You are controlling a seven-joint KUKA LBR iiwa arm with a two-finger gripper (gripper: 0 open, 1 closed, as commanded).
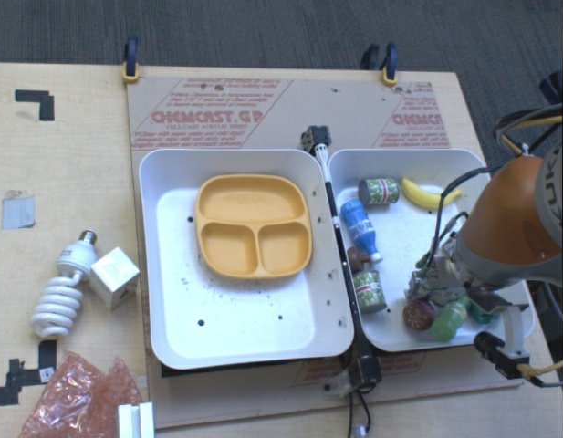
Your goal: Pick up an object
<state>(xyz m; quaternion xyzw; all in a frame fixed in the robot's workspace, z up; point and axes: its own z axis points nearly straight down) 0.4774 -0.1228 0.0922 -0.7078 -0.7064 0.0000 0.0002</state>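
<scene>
The right bin (pixel 404 167) holds a yellow banana (pixel 425 192) at the back, a green-labelled can (pixel 379 191), a blue bottle (pixel 359 226), another small can (pixel 368 291), a dark red round object (pixel 418 315) and a green object (pixel 450 319). My gripper (pixel 436 283) reaches down into the front right part of this bin, just above the red and green objects. The orange band of the arm (pixel 509 213) covers the wrist, and the fingertips are lost among the clutter.
The left bin (pixel 172 308) holds a yellow divided tray (pixel 255 224). Left of the bins lie a white spiral light bulb (pixel 64 290), a white cube (pixel 115 276) and a crumpled pink bag (pixel 76 400). Cables hang at the right.
</scene>
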